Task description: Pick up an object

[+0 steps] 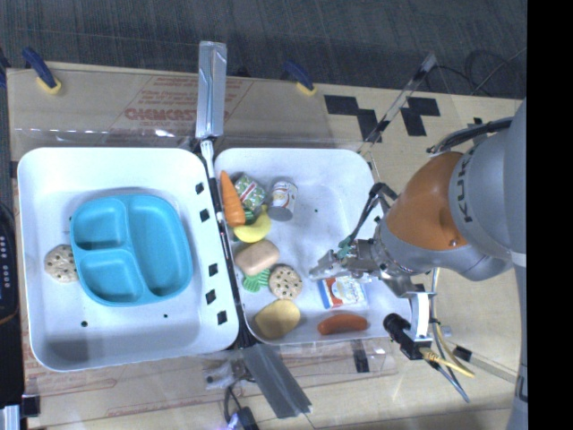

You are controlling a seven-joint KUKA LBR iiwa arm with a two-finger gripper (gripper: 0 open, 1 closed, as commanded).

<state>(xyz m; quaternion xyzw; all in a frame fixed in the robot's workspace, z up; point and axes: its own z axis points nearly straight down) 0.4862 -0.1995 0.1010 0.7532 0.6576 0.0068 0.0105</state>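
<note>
The gripper (pixel 333 261) hangs low in the right bin (pixel 345 164), just above a white carton (pixel 344 290) lying at its five o'clock; how far it is open cannot be told. A sausage (pixel 343 323) lies at the carton's six o'clock.

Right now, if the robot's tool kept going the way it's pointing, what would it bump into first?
Probably the chocolate chip cookie. The tool points left across the right bin, and the cookie lies just ahead. The tool's height is hard to judge, so it might pass over.
</note>
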